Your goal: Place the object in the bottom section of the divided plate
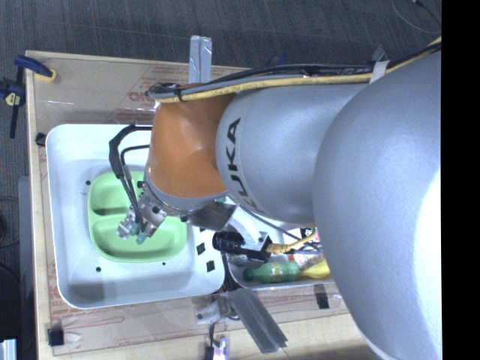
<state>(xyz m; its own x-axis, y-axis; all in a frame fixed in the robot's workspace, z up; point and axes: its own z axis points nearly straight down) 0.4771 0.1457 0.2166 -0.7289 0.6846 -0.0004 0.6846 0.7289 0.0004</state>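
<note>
- At the far left edge, blue clamps point(22, 70) grip the counter point(90, 73).
- Next comes the left bin point(64, 201), white and shallow.
- Inside it lies the green plate point(105, 201), with a ridge that divides it into sections.
- Over the lower section of the plate hangs the hand point(136, 231); something small and teal shows at its tip, but it is too small to name, and I cannot tell if the fingers are apart or together.
- The arm point(300, 156), grey with an orange band, covers the middle and the right.
- Under the arm, the right bin point(232, 276) holds a green bottle point(274, 273) beside a yellow thing point(319, 270).
</note>
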